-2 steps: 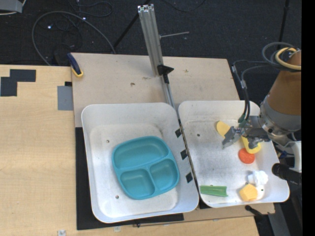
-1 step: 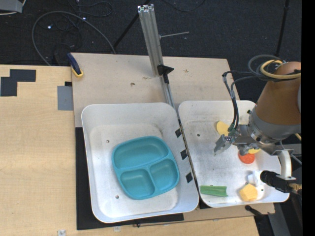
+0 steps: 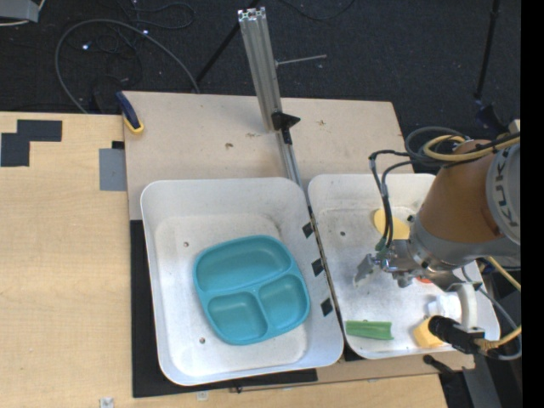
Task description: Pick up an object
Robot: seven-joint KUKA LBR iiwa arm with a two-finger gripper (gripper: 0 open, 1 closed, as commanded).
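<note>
Here the gripper (image 3: 371, 267) hangs low in the right bin (image 3: 340, 206), apparently spread and holding nothing. Green block (image 3: 368, 330) lies near the front wall: probably light, stiff; pinch across its narrow sides.

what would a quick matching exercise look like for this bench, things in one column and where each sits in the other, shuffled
Things:
1. teal divided plate
2. green block
3. gripper
4. yellow round object

Places:
A. near the front edge of the right bin
B. in the middle of the left bin
C. toward the back of the right bin, partly behind the arm
D. over the middle of the right bin, above the bare floor

Pairs: 1-B, 2-A, 3-D, 4-C
</note>
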